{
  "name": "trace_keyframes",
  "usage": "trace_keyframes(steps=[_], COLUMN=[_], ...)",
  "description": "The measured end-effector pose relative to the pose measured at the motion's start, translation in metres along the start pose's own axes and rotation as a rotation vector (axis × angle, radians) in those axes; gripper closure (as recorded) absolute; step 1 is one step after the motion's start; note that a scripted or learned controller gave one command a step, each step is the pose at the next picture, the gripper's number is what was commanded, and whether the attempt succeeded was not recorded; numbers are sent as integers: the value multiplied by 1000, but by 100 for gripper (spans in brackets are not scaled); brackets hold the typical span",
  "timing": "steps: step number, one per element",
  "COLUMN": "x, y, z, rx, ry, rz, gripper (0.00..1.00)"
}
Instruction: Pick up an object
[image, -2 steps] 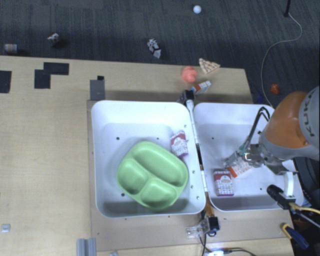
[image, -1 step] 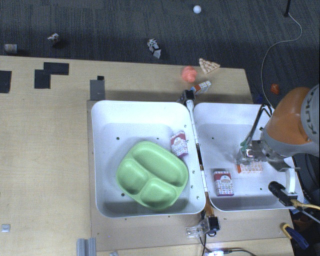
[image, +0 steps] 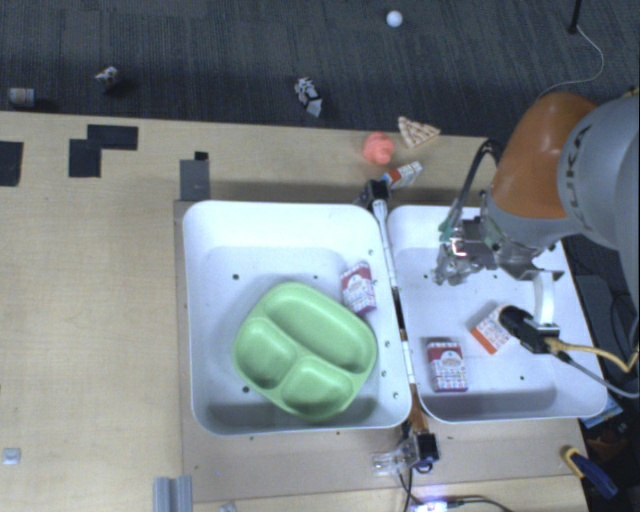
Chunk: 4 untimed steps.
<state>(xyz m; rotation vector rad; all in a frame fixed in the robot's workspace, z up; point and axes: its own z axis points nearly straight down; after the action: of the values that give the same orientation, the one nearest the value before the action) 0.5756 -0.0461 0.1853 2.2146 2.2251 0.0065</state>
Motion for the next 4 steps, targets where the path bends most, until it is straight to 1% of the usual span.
trace_keyframes(steps=[1, 2, 3, 4], x=[-1, -46, -65, -105], y=[-1, 14, 80, 72], z=[1, 99, 100, 69], rx=[2, -3, 0, -1], ry=[-1, -2, -2, -3], rz=[1, 2, -1, 1], gripper=[0, 0, 0, 0])
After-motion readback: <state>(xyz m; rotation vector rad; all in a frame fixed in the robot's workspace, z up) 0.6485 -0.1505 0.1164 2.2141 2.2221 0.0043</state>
